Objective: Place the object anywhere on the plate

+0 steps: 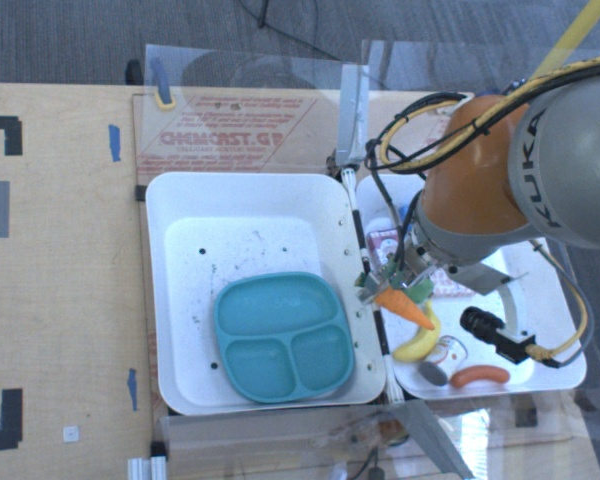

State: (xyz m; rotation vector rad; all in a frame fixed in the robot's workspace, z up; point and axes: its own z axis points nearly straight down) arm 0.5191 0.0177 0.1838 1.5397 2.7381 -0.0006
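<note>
The two-finger gripper [398,280] pinched the orange toy carrot [404,306] just right of the blue divided plastic plate [283,336]; that small pinch at its leafy end could slip

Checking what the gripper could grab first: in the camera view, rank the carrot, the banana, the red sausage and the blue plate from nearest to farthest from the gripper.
From the gripper:
1. Carrot, right beneath it.
2. Banana, below the carrot.
3. Red sausage, right bin's lower corner.
4. Blue plate, left bin.

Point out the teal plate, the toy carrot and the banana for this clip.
teal plate [276,308]: camera view, floor of its large top compartment.
toy carrot [404,308]: camera view, middle of its orange body.
banana [420,345]: camera view, middle of its yellow curve.
</note>
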